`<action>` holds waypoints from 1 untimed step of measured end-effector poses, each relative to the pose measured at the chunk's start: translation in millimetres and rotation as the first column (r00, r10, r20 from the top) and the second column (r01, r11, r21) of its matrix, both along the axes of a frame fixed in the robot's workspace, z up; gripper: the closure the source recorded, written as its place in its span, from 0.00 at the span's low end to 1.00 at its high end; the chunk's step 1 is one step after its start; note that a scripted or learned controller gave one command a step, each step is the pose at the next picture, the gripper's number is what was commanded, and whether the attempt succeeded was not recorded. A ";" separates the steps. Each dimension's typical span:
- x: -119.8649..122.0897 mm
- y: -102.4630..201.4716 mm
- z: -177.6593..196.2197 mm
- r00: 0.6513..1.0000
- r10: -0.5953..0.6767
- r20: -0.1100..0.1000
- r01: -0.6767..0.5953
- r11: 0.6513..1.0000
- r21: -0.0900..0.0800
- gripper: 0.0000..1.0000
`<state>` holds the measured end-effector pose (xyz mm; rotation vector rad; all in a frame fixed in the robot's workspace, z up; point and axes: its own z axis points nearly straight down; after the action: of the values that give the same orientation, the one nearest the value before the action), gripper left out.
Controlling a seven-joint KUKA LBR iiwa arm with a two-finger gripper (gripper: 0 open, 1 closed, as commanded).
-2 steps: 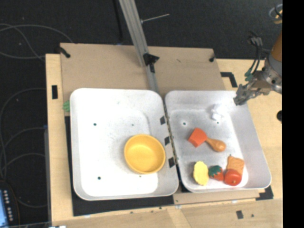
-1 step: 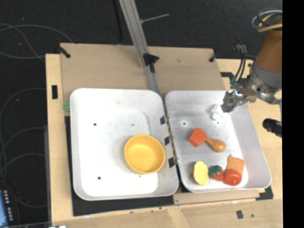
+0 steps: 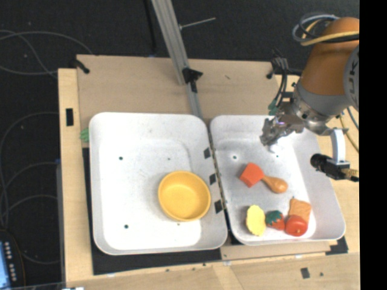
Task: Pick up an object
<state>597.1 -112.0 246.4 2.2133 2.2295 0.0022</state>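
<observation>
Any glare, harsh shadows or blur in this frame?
Camera view: even, soft light; white plastic bins bright but speckles readable; round yellow bowl casts little shadow; the pincer looks slightly soft, its details unclear.

Lighting: even, fairly bright overhead; no single hot source evident. White bins (image 3: 151,132) near-blown, approx. no surface texture bar speckling. Shadows: soft, short; a faint one inside the yellow bowl (image 3: 184,195), thin dark lines along bin rims. Surround: floor v. dark, cables barely legible. Glare: mild sheen on orange band (image 3: 329,53). Sharpness: moderate, low-res; gripper (image 3: 273,130) area soft/smeared, small toys lack fine detail. Edge distortion: slight, bench edges look approx. straight.
</observation>
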 end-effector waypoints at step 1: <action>-14.1 49.9 -10.6 1.000 -0.002 -0.001 0.002 1.000 -0.001 1.00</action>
<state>583.0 -62.1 235.7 2.2153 2.2281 0.0003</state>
